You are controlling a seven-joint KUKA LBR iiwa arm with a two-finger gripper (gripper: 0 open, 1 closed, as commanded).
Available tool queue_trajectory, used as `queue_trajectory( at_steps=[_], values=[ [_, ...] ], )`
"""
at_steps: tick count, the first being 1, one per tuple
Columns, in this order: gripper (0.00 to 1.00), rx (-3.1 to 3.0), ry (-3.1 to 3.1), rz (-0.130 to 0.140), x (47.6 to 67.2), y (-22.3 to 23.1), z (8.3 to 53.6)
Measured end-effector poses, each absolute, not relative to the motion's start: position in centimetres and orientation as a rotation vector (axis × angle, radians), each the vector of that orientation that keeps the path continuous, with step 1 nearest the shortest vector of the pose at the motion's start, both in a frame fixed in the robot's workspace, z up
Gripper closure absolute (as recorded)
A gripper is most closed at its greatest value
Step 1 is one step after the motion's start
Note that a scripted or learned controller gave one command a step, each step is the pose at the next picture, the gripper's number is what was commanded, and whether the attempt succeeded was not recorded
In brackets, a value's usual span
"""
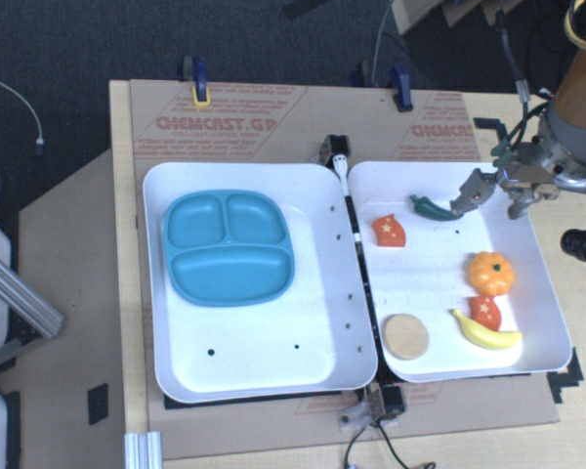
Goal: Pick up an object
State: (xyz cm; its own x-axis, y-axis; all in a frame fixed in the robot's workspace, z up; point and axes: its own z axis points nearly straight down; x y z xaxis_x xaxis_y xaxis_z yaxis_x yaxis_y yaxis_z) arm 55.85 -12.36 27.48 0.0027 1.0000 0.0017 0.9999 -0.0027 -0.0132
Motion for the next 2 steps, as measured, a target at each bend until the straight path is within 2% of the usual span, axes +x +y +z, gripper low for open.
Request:
queue_trajectory(
  at_steps=[1, 2],
  values=[
    [0.00, -2.221, -2.222, 0.000, 56.0, -12.3, 28.2],
    [0.00, -2.220, -2.218, 0.004, 55.9, -12.9, 23.7]
  ],
)
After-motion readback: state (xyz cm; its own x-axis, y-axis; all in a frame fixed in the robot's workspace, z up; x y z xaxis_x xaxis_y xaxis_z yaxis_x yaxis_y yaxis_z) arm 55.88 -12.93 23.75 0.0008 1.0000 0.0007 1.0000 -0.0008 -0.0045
